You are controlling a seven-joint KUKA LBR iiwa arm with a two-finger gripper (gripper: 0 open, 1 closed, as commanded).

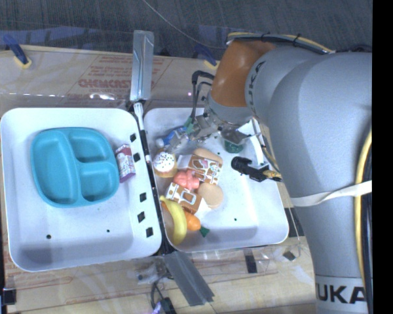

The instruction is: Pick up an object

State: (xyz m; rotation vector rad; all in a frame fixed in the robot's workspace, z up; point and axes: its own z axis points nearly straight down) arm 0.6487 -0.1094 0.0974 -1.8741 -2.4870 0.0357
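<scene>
Grey arm (314, 129) reached into the right bin (265, 221), and its gripper (198, 128) hung at the bin's far end. I could not tell how the gripper stood. Just below it sat a white cupcake (164, 163). Farther down lay a banana (177, 220). Far off to the side, a blue tray (74, 165) lay in the left bin (26, 241).

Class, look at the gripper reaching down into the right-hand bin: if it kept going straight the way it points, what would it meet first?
Probably the white floor of the right bin near its back wall. The gripper points down there, beside a small bluish object; depth is unclear, so it might touch that first.
</scene>
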